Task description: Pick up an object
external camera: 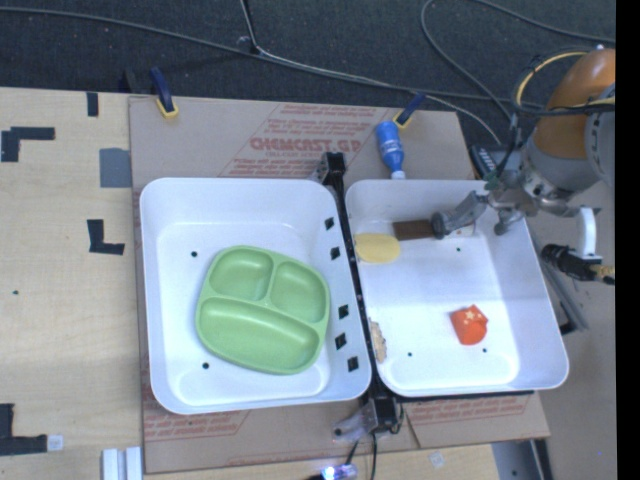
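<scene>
The right bin [520,298] holds a pale yellow rounded object [377,248] near its far left corner, with a dark brown piece [411,231] lying against its right side. An orange-red small object [469,324] lies toward the bin's near right. My gripper [471,225] hangs over the far right part of this bin, open, with nothing between its fingers. Its left finger [452,219] ends just right of the brown piece. The orange-red object is well in front of the gripper.
The left bin [165,228] holds a green divided plate [264,309]. A small brownish scrap [378,340] lies by the right bin's left wall. A blue bottle-like item [391,148] sits on the cardboard behind the bins. Cables run across the dark floor at the back.
</scene>
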